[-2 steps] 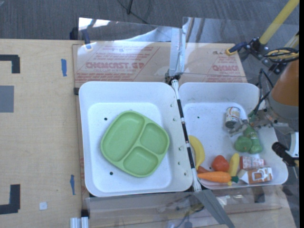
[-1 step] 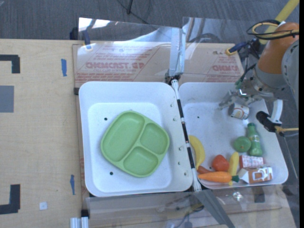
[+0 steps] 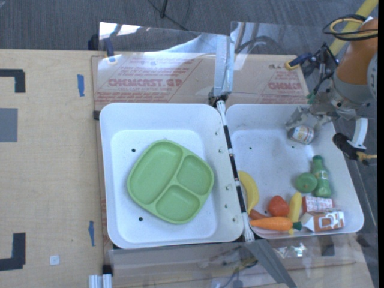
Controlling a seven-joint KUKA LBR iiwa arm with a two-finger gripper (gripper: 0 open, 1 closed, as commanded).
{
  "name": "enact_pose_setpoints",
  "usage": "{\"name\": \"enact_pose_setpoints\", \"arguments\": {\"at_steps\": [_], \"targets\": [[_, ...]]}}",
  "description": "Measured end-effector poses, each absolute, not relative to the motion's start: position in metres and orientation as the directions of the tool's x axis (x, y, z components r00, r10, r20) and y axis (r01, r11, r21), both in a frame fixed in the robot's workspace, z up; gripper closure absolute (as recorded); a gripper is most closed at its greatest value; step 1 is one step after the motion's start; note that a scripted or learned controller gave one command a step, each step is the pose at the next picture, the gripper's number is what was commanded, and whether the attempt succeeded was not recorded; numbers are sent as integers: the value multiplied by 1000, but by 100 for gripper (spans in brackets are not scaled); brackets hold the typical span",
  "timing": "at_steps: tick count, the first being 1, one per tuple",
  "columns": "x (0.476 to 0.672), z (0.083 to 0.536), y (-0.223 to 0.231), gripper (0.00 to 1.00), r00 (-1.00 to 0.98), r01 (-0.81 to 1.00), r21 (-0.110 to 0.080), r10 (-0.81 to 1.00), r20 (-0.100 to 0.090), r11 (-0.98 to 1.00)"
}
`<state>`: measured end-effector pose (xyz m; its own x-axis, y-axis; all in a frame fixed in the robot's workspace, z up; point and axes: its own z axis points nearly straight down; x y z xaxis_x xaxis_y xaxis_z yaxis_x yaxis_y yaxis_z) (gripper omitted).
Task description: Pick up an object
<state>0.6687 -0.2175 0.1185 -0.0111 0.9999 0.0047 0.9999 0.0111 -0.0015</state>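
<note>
Arm: the grey KUKA arm with its orange band [image 3: 355, 65] is seen at the upper right, reaching down over the far right corner of the right bin.
Gripper: the two-finger gripper [image 3: 306, 126] is placed low at the far end of the right bin, directly against a small silvery can-like object [image 3: 302, 134].
Claw state: it cannot be told how far it is parted, nor whether the silvery object is actually held; the tips are merged with the object at this size.
Right bin: the shallow white right bin [image 3: 264, 143] is loaded along its near and right sides.
Task objects, near edge: a yellow banana [image 3: 249, 189] is laid by the left wall; an orange carrot [image 3: 272, 224] is laid along the near wall; a red tomato-like piece [image 3: 278, 206] is set just behind the carrot; a small yellow piece [image 3: 295, 206] is stood beside it.
Task objects, right side: a green rounded fruit [image 3: 305, 182] is touching a green bottle [image 3: 321, 176]; a white and orange carton [image 3: 324, 221] is laid at the near right corner.
Left bin: the shallow white left bin [image 3: 120, 131] is occupied by a light green divided plastic plate [image 3: 170, 181] with three compartments, lying flat near the middle.
Bench: a pale wooden surface [image 3: 48, 161] is seen to the left of the bins.
</note>
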Motion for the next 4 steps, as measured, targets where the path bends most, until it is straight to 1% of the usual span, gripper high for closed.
{"name": "enact_pose_setpoints", "arguments": {"at_steps": [1, 2, 3, 4], "targets": [[652, 89, -212, 0, -47, 999, 5, 999, 12, 47], [622, 139, -221, 0, -306, 952, -2, 952, 2, 306], [661, 93, -210, 0, -146, 989, -4, 989, 8, 146], [668, 122, -218, 0, -114, 993, 2, 993, -1, 114]]}}
